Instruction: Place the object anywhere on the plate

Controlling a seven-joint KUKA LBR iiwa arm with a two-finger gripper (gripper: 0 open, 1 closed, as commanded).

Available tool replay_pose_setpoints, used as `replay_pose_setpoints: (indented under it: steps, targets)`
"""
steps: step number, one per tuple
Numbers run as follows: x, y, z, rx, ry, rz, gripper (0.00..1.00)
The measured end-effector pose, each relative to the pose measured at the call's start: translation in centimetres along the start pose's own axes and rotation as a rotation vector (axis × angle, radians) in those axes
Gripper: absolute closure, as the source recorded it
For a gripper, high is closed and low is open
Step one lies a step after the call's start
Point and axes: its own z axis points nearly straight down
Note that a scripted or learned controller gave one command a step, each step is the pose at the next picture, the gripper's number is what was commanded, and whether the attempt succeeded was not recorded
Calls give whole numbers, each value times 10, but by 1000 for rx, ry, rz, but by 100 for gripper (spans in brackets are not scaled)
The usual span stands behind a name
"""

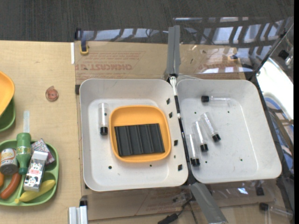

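The plate (138, 111), orange with a dark ribbed insert, is sitting in the left bin (93, 168). One clear, black-capped tube (103, 119) is lying just beside the plate's left rim, apart from it. Four similar tubes are lying in the right bin (244, 146): a lone tube (214, 98) near the back and a cluster of three (201, 136) close together by the divider. None is resting on the plate.

The state of the fingers cannot be told from this view.

Risks:
- The tubes are round and probably slick, so one is likely to roll or slip on closing.
- The clustered three are inviting a double pick or a nudge.
- The ribbed insert may be letting a released tube roll off.
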Motion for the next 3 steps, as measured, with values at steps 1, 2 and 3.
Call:
replay_pose_setpoints:
  steps: [1,2,3]
  targets:
    - [-25,14,1,-1,1,-329,100]
    - [78,-45,38,-1,2,-363,100]
    - [28,-16,29,-2,1,-636,100]
